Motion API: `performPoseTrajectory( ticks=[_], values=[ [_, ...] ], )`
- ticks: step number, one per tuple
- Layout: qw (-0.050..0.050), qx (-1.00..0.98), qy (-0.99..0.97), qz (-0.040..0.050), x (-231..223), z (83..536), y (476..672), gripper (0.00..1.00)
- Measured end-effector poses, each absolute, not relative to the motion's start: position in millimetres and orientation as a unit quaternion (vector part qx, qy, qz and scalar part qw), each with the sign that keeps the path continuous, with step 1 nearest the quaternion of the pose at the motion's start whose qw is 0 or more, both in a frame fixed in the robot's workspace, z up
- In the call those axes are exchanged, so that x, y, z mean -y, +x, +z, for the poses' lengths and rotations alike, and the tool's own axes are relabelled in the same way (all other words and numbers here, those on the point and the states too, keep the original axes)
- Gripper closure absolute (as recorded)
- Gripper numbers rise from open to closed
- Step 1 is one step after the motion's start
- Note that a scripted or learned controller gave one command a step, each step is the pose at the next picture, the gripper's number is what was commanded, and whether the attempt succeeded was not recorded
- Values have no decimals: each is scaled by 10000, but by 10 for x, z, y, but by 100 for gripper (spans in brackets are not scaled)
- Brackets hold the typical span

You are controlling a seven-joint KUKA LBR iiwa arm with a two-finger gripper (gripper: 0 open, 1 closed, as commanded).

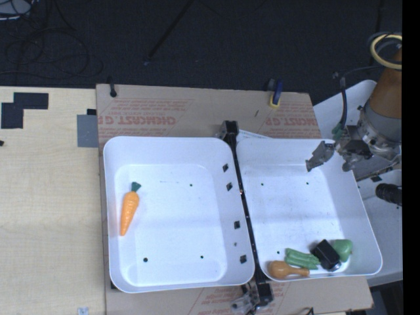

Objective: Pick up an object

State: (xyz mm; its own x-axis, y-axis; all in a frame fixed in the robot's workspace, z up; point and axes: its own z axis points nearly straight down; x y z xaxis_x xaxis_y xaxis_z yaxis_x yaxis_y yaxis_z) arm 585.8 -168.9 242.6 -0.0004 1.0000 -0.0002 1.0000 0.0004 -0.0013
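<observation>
An orange toy carrot [129, 209] with a green top lies at the left side of the left bin [164, 151]. In the right bin [289, 151], a small heap sits at the near right corner: an orange gourd-shaped toy [287, 270], a green pod [302, 258], a black block [326, 254] and a green piece [342, 247]. My gripper [335, 159] hangs over the right bin's far right edge, well away from the heap. Its fingers [319, 156] stand open with nothing between them.
Both bins rest on a brown cardboard sheet [197, 110] over the bench. A black divider bar [239, 202] runs between the bins. A blue and yellow clip [276, 94] sits at the cardboard's far edge. Cables hang beside the arm on the right.
</observation>
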Motion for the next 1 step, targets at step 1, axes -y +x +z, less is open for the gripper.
performPoseTrajectory(
  ticks=[1],
  values=[
    [46, 7079, -7063, 23, 1416, 1163, 6232, 0]
  ],
)
